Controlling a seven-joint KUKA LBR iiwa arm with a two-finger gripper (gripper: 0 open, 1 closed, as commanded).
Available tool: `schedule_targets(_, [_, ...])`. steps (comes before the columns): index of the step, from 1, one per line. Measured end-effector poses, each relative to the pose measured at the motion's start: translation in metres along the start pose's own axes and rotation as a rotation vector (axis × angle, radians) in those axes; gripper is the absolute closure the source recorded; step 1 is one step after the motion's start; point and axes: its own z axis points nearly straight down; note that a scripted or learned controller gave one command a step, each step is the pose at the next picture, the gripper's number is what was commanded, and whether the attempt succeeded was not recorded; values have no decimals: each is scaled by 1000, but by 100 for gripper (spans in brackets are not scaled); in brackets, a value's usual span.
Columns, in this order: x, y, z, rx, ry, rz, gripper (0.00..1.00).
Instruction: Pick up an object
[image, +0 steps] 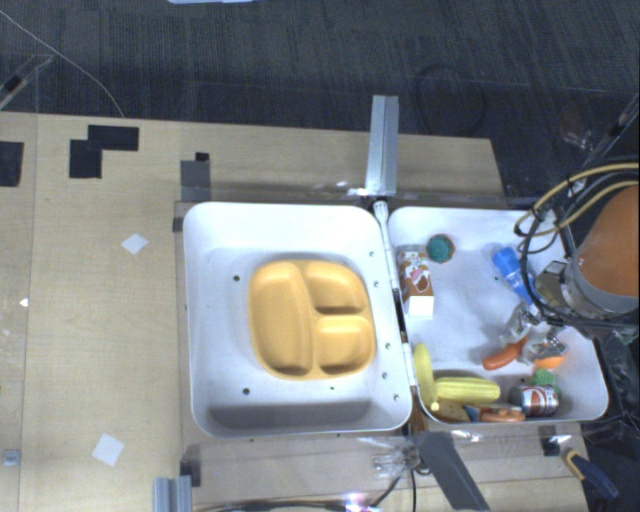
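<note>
The right bin (470, 300) holds several small objects. Among them are a teal ball (439, 247), a blue object (507, 265), a brown-and-white snack box (415, 281), a yellow banana (423, 372), a yellow corn cob (466, 389), an orange carrot (503, 353) and a can (539, 401). My gripper (532, 335) is low in the right part of this bin, directly over the carrot's right end. A small orange-and-green piece (546, 373) lies just beside it. The arm's orange band (610, 245) rises above the bin's right edge.
The left bin (215, 330) holds a yellow divided tray (310, 317) in its middle. A metal post (383, 145) stands behind the gap between the bins. Cables (560, 205) loop beside the arm at the right. Black patches mark the bench at the far left.
</note>
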Motion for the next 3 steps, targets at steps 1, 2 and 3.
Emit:
schedule_targets(1, [-63, 28, -72, -11, 13, 302, 100])
schedule_targets(2, [-65, 26, -84, -6, 5, 301, 100])
schedule_targets(3, [-68, 25, -96, -1, -3, 300, 100])
